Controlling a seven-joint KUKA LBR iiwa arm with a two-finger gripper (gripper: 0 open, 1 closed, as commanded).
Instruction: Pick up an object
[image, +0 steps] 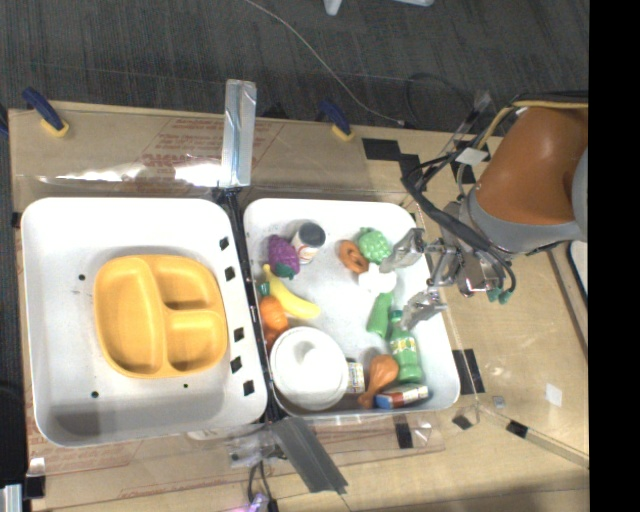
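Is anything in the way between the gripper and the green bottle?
Nothing visible. The gripper sits over the right bin's right side, and the green bottle lies right beside it, with no toy between them.

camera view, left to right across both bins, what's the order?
Yellow divided tray → purple grapes → white bowl → orange ring → green bottle → gripper at the right bin's right edge.

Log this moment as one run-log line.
phase: approach | gripper: open, over right bin, nothing between fingers | nearest: green bottle | yellow tray: left bin
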